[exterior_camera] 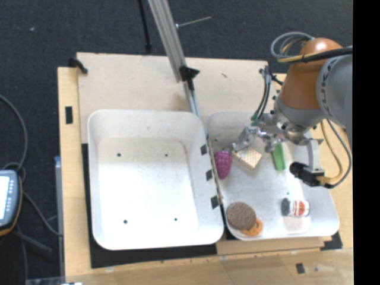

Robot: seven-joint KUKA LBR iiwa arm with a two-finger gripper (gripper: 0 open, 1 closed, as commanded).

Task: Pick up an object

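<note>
We see the gripper [254, 136] low in the right bin [320, 218], at about 11 o'clock of that bin; whether it is open or closed we cannot tell (arm blocks the view); tan waffle-patterned block [249, 157] just below it, touching or not unclear; purple object [222, 163] at 9 o'clock by the wall; green piece [278, 157] toward 3 o'clock of the block; brown disc [240, 215] at 7 o'clock; red-and-white item [295, 207] at 5 o'clock.

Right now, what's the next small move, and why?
Probably lower straight down a little onto the tan block. The hand sits just above it in the right bin, and the purple item and green item flank it, so sideways drift risks bumping them.
</note>
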